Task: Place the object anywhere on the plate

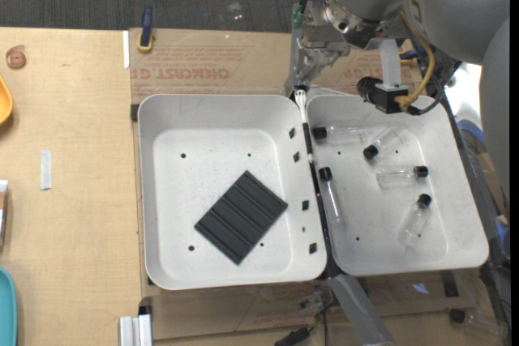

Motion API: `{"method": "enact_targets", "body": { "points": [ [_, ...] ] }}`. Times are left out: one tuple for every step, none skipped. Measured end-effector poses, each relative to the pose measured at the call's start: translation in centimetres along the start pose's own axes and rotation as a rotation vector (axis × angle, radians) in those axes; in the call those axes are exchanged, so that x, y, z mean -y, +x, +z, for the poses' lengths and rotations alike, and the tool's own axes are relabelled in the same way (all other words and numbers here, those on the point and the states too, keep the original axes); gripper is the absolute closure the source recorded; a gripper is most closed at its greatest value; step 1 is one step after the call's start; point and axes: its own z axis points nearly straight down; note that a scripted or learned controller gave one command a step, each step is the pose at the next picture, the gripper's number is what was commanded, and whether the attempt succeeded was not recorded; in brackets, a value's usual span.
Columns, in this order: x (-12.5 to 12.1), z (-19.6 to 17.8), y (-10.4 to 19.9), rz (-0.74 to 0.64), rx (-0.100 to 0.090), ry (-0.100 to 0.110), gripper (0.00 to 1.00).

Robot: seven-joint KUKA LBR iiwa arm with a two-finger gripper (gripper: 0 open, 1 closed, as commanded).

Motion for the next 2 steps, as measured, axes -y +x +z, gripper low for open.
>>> {"method": "enact_targets", "body": {
  "points": [
    [0.0, 0.0, -0.01, 0.001, 0.0, 0.0, 0.0],
    [-0.04, -0.77, -0.24, 0.005, 0.001, 0.002, 1.0]
  ]
}}
